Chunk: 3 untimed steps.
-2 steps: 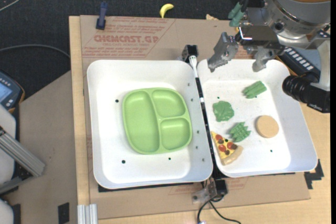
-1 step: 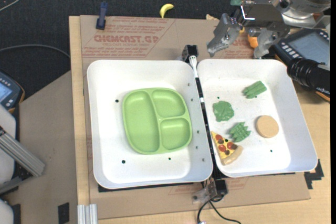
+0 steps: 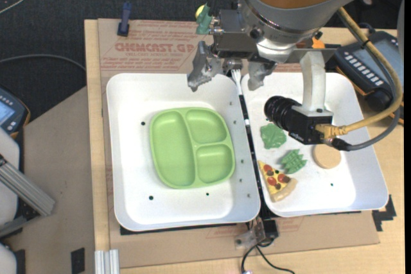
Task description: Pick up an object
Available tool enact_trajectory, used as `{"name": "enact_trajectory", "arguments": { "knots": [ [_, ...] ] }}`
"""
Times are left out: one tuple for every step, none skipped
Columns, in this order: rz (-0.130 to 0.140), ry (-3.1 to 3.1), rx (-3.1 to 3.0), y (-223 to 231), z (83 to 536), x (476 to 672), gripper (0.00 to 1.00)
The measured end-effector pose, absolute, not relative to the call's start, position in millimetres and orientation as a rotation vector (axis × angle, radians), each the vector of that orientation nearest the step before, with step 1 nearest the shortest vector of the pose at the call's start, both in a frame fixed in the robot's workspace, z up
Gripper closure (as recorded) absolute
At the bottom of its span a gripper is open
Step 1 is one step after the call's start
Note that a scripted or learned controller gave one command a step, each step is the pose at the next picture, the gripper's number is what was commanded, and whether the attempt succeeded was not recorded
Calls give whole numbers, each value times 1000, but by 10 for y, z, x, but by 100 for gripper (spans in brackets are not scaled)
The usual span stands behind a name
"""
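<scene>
My gripper [image 3: 229,76] hangs over the wall between the two bins near their far edge, fingers [image 3: 200,74] spread open with nothing between them. In the right bin [image 3: 359,196] lie a green leafy toy [image 3: 272,136], a second green leafy piece [image 3: 293,161], a pizza slice [image 3: 277,181] and a tan round cookie [image 3: 327,158]. All of them sit below and to the right of the gripper. A green divided plate [image 3: 191,147] lies in the left bin [image 3: 128,189].
A black cylindrical device [image 3: 290,119] on a white bracket, with a yellow cable, reaches over the right bin beside the toys. A blue clip [image 3: 124,19] sits on the cardboard behind the left bin. The arm's large body covers the far right.
</scene>
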<state>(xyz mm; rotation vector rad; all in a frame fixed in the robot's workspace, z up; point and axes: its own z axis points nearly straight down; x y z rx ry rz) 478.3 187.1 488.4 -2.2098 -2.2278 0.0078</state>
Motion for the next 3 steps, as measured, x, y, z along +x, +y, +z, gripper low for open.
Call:
{"name": "enact_trajectory", "arguments": {
  "knots": [
    [23, -2214, -2220, 1742, 3531, 4777, 0],
    [23, -2210, -2222, 1325, 1631, 4766, 0],
    [-16, -2228, -2220, 1616, 3158, 4799, 0]
  ]
}}
